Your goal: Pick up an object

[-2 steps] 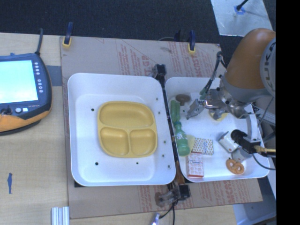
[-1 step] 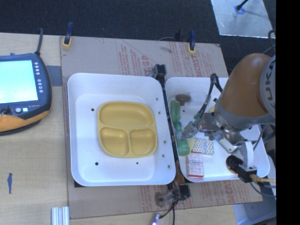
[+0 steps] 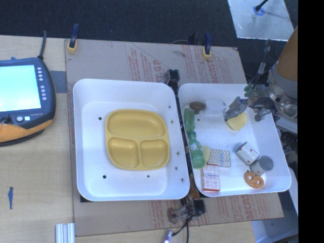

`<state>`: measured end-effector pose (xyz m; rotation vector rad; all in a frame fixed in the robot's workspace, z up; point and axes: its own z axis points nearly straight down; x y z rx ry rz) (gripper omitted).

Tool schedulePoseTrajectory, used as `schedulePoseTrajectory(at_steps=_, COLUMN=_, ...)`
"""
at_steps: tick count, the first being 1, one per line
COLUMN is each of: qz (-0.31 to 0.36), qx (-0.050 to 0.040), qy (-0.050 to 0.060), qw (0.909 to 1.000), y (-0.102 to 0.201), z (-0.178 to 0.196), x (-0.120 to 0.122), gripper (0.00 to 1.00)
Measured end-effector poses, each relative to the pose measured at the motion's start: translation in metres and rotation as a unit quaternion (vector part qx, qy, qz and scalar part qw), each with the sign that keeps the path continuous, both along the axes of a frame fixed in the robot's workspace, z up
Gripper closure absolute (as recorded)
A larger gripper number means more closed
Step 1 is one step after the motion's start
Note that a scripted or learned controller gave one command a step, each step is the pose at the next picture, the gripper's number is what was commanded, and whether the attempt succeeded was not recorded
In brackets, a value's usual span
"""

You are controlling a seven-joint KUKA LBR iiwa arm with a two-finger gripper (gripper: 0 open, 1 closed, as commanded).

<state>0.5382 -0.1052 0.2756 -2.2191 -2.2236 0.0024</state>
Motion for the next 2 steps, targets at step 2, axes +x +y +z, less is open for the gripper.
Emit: schedulePoseTrajectory(at_steps=2, qz=0.003, qx=-0.002, qy=-0.006, qw=1.0, y=-0.006, z=-0.18, x=-0.043, gripper=0.0)
